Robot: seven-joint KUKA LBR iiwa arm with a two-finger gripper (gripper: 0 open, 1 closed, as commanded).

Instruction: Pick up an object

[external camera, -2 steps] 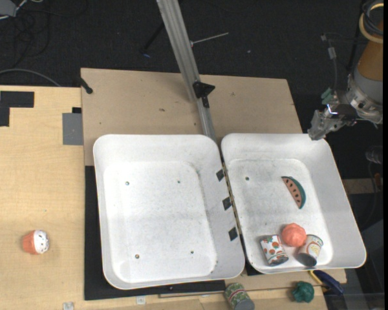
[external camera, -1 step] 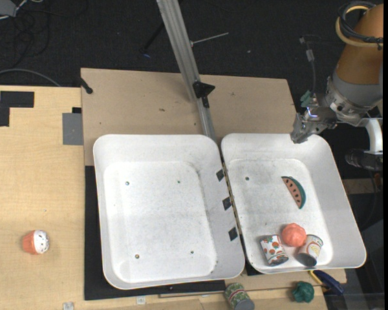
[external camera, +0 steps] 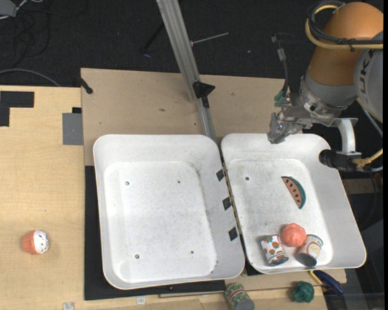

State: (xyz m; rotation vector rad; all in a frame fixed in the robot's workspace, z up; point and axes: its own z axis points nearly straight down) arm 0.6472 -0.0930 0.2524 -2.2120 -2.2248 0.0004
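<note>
The right bin (external camera: 265, 154) holds a watermelon-slice toy (external camera: 293, 191) near its middle right. At its front right corner sit an orange-red ball (external camera: 294, 234), a small patterned can (external camera: 273, 250) and another small can (external camera: 310, 249) lying on its side. My gripper (external camera: 279, 130) hangs over the back rim of the right bin, well behind the watermelon slice. Nothing shows between its fingers.
The left bin (external camera: 156, 212) lies beside the right one. An aluminium rail (external camera: 184, 57) runs diagonally behind the bins. An orange-and-white ball (external camera: 35, 242) sits on the bench at far left. A small can (external camera: 237, 296) and a green object (external camera: 303, 291) lie in front of the right bin.
</note>
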